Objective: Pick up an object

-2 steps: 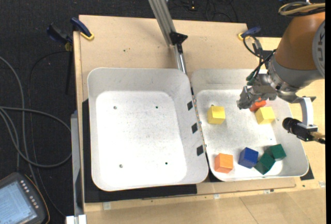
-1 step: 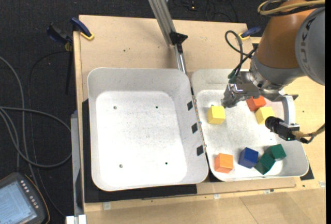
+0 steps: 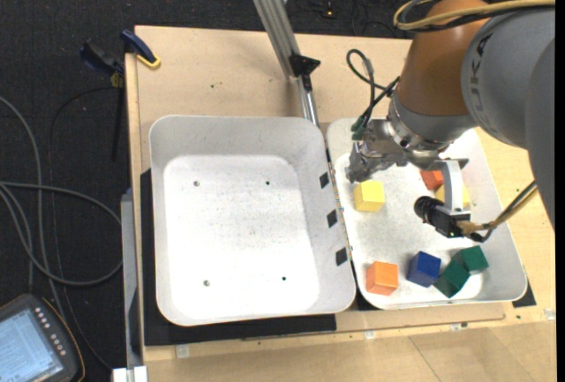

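— Now, what is being held in the right bin (image 3: 501,283)?

— A yellow cube (image 3: 369,195), orange cube (image 3: 382,276), blue cube (image 3: 424,268) and two green blocks (image 3: 463,270) are being contained there; another orange piece (image 3: 432,180) is being partly hidden.

— And the gripper (image 3: 360,167)?

— It is being positioned just above the yellow cube; its opening cannot be told. Nothing is being seen in its grasp.

— The left bin (image 3: 168,195)?

— Only specks are being noted.

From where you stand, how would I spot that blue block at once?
Look at the right bin, the one under the grey arm. Along its near edge sits a row of blocks: the blue block lies between the orange block and two green blocks. It is the only blue one.
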You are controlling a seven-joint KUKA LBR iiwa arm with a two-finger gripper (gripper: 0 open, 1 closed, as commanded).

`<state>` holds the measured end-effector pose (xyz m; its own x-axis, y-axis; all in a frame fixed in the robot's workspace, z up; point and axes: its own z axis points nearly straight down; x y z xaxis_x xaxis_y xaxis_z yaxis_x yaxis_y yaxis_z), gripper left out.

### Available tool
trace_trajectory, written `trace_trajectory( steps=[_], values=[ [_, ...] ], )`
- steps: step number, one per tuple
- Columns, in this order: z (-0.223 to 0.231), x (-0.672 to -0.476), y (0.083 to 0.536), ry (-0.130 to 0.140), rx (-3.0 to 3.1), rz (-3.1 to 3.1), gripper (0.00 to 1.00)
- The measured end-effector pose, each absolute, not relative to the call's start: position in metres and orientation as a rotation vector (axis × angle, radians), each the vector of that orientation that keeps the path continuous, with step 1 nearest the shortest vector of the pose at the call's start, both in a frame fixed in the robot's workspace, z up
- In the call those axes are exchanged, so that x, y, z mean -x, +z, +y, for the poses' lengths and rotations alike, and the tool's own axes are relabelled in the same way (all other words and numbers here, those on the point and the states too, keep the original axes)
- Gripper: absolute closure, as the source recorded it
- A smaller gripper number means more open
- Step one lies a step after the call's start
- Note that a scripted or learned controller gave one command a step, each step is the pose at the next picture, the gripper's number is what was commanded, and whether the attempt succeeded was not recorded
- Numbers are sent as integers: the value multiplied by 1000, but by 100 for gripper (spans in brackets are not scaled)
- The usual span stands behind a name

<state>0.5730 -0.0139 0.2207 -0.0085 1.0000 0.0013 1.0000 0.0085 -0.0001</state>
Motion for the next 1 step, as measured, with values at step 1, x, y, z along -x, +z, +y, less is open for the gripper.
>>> trace_trajectory(
  steps=[1],
  values=[
    [40, -585, 219, -3, 2212, -2231, 100]
  ],
)
